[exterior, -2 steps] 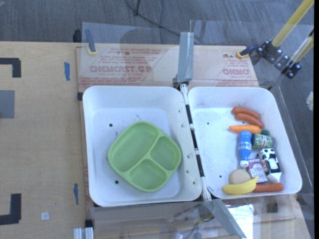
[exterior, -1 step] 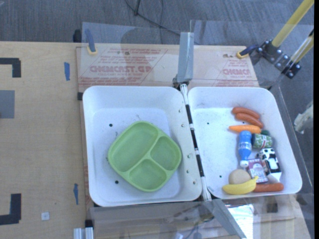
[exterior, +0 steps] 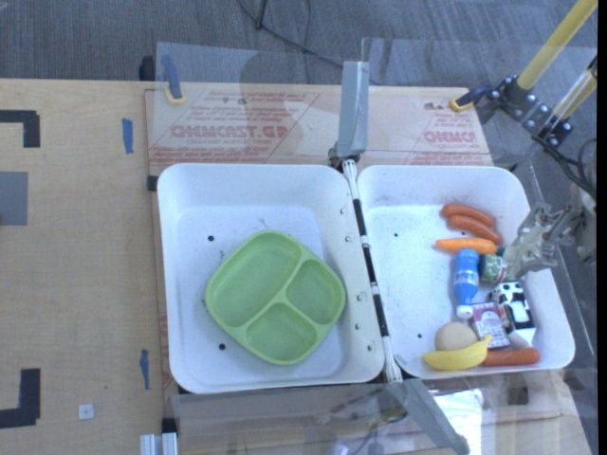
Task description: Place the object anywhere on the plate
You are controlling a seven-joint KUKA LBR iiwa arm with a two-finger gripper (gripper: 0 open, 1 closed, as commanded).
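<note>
Camera view: the jaws (exterior: 538, 245) hang at the right rim of the right bin (exterior: 408, 254), a pale, semi-transparent shape that blurs into the clutter behind it; whether they are spread or pressed together cannot be told, and nothing can be seen between them.

Just beside the jaws, toward the bin's middle, lie the candidates for the object: two sausages (exterior: 469, 220), a carrot (exterior: 467, 245), a blue bottle (exterior: 465, 278) and a small green item (exterior: 491, 268). Below the jaws sit a black-and-white box (exterior: 515, 303), a red packet (exterior: 492, 322), a beige ball (exterior: 455, 335), a banana (exterior: 457, 355) and another sausage (exterior: 512, 356). The task does not say which one is meant.

These look like light, stiff plastic toys; the smooth, rounded ones would likely slip, so a grip across the short width at mid-length seems best.

The green plate (exterior: 275, 297), with three compartments, lies in the left bin (exterior: 190, 207), well apart from the jaws across the divider, and bare.

The pile is tightly packed, so edges overlap, and the small green item is too small to identify. The bench (exterior: 76, 254) extends beyond the left bin.
</note>
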